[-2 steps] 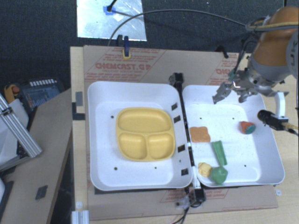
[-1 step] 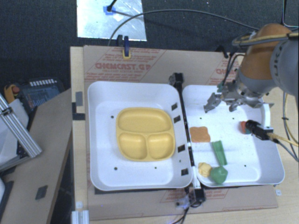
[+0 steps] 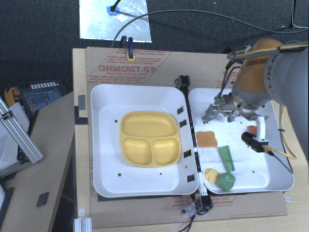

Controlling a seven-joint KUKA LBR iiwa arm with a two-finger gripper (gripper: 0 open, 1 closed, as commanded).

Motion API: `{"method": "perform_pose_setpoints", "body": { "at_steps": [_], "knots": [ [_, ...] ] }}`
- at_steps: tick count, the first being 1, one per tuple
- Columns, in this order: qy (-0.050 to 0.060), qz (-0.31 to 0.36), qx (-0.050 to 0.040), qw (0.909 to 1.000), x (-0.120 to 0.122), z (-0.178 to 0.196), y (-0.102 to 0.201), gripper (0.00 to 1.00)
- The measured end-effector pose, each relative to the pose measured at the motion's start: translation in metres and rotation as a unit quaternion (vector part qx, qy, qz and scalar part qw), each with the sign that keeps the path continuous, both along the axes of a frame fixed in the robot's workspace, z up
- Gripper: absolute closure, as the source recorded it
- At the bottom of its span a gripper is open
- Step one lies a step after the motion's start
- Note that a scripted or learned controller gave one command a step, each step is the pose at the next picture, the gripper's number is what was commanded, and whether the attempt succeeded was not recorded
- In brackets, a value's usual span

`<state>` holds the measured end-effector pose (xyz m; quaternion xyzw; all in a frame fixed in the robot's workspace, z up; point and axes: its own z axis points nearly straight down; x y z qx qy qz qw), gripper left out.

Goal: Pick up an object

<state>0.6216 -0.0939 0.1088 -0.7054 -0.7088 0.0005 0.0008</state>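
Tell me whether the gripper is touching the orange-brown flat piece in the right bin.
Apart. In the camera view the gripper hangs over the upper part of the right bin, with bare white floor showing between it and the orange-brown flat piece below.

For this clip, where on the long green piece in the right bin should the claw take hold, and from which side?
Probably mid-length on the green stick, coming straight down with the jaws across its narrow width. It lies flat and slanted, its upper end near the orange-brown slab and its lower end against the round green piece; the middle has bare bin floor on both sides. The claw hovers above, farther back.
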Motion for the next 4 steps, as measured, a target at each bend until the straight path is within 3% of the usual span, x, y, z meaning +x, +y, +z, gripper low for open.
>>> {"method": "perform_pose_setpoints", "body": {
  "at_steps": [1, 4],
  "knots": [
    [-0.003, -0.001, -0.0006, 1.0, 0.001, 0.014, -0.001, 1.0],
    [-0.005, 0.001, -0.0008, 1.0, 0.015, 0.169, 0.005, 1.0]
  ]
}}
